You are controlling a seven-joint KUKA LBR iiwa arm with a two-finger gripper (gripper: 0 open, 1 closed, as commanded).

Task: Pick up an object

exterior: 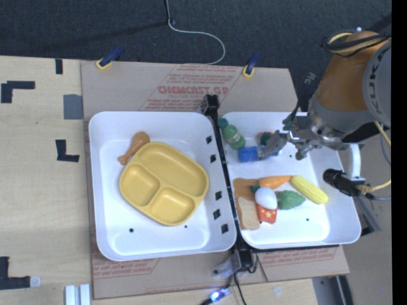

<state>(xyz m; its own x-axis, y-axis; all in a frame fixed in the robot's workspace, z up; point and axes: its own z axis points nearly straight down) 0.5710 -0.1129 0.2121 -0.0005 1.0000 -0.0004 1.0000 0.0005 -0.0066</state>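
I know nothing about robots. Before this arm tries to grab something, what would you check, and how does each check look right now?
1. Gripper over the right bin, where the small things lie: ok.
2. A thing close by: blue block beside it: ok.
3. Fingers open: cannot tell.
4. Nothing held already: cannot tell.
5. Neighbours clear of the target: green bottle lies close to the block: not ok.
6. Corn, carrot, egg out of the way: ok.

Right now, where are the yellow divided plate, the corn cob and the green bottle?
yellow divided plate [164,182]: camera view, on the ridge between its compartments.
corn cob [310,189]: camera view, middle of the cob.
green bottle [231,135]: camera view, on the bottle's body.
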